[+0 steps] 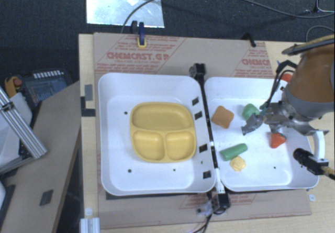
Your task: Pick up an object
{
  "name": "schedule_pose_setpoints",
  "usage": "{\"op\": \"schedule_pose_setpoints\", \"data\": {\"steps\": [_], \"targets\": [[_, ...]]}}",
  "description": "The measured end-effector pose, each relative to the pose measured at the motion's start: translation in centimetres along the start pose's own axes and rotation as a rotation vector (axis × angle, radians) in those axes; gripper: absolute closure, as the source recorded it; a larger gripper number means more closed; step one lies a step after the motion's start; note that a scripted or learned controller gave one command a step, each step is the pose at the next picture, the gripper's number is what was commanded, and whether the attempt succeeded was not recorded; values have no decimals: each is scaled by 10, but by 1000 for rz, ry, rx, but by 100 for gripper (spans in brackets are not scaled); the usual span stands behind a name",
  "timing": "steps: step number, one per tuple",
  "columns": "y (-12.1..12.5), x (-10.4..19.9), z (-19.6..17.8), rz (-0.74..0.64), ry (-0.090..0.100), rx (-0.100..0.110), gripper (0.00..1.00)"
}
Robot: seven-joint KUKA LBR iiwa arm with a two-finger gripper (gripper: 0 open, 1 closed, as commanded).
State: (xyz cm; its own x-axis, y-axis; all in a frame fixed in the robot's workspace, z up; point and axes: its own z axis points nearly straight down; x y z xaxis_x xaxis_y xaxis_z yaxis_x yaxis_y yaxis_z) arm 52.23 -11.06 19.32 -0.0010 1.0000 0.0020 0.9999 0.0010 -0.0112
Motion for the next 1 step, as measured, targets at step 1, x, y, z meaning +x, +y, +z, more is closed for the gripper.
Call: {"op": "schedule_pose_setpoints", "data": {"steps": [1], "targets": [[3, 0, -6, -3, -2, -13, 0]]}}
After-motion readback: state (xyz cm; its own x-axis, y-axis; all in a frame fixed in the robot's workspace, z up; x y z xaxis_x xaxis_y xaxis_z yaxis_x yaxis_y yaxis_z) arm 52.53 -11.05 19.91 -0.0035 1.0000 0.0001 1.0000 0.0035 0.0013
